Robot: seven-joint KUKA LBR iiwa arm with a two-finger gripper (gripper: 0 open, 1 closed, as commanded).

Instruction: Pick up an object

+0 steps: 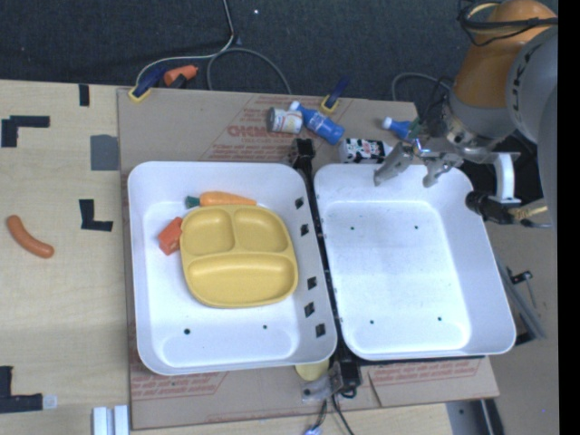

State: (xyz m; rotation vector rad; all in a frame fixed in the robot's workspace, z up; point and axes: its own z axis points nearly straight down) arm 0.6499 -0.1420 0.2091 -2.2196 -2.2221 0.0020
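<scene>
Lighting is even and moderately bright, from overhead. The white bins read clean without blown glare; soft shadow lies along their inner walls. The dark floor beyond the bench's far edge is underexposed. Focus is slightly soft throughout, with mild grain and no evident edge distortion.

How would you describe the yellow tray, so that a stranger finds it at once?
Look in the left white bin. The yellow tray lies near its middle, divided into three compartments. It is far larger than the carrot at its top edge and the small orange piece at its left.
</scene>
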